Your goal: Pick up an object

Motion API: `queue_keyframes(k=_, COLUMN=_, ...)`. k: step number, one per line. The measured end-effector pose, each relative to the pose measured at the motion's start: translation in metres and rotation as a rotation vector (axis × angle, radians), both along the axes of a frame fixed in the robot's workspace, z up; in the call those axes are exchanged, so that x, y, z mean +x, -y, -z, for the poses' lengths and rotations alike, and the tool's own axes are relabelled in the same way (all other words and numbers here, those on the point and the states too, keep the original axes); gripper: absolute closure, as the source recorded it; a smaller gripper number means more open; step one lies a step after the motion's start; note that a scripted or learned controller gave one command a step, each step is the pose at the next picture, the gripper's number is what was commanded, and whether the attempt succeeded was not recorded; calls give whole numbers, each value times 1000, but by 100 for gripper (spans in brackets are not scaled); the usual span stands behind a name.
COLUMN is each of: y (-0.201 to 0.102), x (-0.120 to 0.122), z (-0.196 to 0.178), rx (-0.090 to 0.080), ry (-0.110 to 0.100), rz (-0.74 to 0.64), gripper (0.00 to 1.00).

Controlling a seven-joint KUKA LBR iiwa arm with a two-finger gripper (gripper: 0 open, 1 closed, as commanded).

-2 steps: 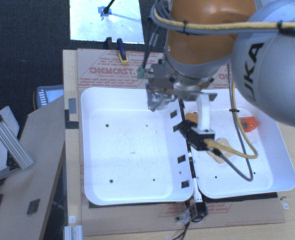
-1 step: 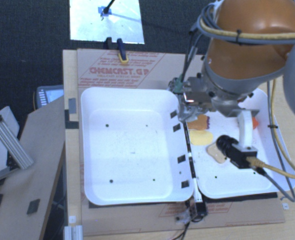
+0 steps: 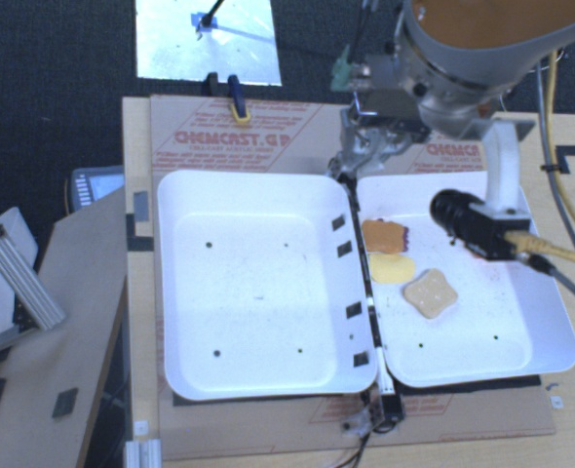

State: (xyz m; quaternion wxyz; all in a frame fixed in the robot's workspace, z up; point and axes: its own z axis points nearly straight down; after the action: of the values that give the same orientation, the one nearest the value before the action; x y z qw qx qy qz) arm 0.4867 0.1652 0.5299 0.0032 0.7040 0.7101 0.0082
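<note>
Three small objects lie in the right bin [image 3: 521,354], close to its left wall. An orange-brown flat piece [image 3: 385,235] is farthest back. A pale yellow disc [image 3: 393,268] sits just in front of it. A tan toast-shaped piece [image 3: 430,293] lies to the right of the disc. My gripper [image 3: 350,171] hangs at the far rim where the two bins meet, behind and above the orange-brown piece. I see nothing held in it.
The left bin [image 3: 258,281] sits beside the right one, with clips along the shared wall [image 3: 361,281]. A black cylindrical unit [image 3: 468,224] with a cable reaches over the right bin's back. The bulky arm [image 3: 482,37] covers the upper right.
</note>
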Motion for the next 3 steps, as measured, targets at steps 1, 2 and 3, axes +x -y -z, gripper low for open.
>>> queue_keyframes(k=1, y=-53, x=63, z=43, rx=-7, ry=-16, rz=0, gripper=100)
queue_keyframes(k=2, y=-71, x=27, z=38, rx=-5, ry=-16, rz=1, gripper=100)
queue_keyframes(k=3, y=-69, x=48, z=-8, rx=-4, ry=-9, rz=7, gripper=100)
